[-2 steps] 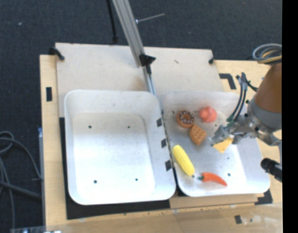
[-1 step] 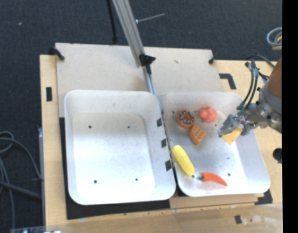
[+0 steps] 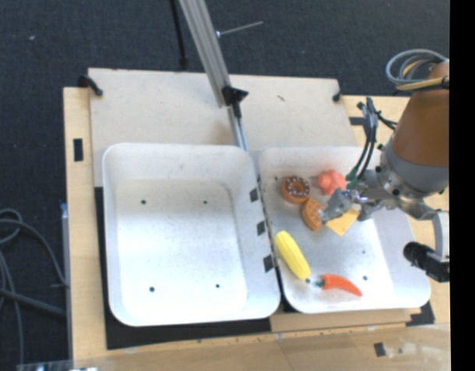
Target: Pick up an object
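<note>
The right bin [image 3: 392, 273] holds several toy foods. A brown ring-shaped donut [image 3: 295, 189] lies near its back left, with a pink piece [image 3: 329, 181] just right of it. An orange piece [image 3: 312, 215] and a yellow wedge [image 3: 343, 223] sit in the middle. My gripper [image 3: 340, 205] reaches in from the right and hangs low right over these two, between them. A yellow corn cob [image 3: 292, 255] lies by the left wall, and an orange carrot [image 3: 340, 284] rests at the front.
The left bin [image 3: 183, 230] stands beside the right one, sharing a middle rim. A slanted metal pole [image 3: 210, 45] rises behind the bins. Cables trail from the arm's wrist [image 3: 369, 141] above the right bin's back corner.
</note>
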Motion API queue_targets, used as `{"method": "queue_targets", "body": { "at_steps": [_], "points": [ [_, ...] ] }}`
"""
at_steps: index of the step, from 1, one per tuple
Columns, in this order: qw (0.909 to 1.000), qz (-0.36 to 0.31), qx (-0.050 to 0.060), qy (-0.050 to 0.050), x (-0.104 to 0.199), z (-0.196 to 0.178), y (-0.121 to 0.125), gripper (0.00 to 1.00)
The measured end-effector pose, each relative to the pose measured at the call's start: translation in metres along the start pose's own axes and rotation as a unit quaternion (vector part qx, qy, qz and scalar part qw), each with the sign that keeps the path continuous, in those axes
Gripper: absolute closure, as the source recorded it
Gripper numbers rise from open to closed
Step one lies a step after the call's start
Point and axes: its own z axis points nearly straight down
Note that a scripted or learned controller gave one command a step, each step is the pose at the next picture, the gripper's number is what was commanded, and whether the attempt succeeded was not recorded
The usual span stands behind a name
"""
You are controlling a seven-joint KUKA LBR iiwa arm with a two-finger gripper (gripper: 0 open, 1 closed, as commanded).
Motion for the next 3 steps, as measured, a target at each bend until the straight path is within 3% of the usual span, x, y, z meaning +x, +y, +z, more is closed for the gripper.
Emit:
{"method": "queue_targets", "body": {
  "at_steps": [3],
  "points": [
    [1.0000, 0.000, 0.003, 0.001, 0.165, 0.035, 0.018, 1.00]
  ]
}}
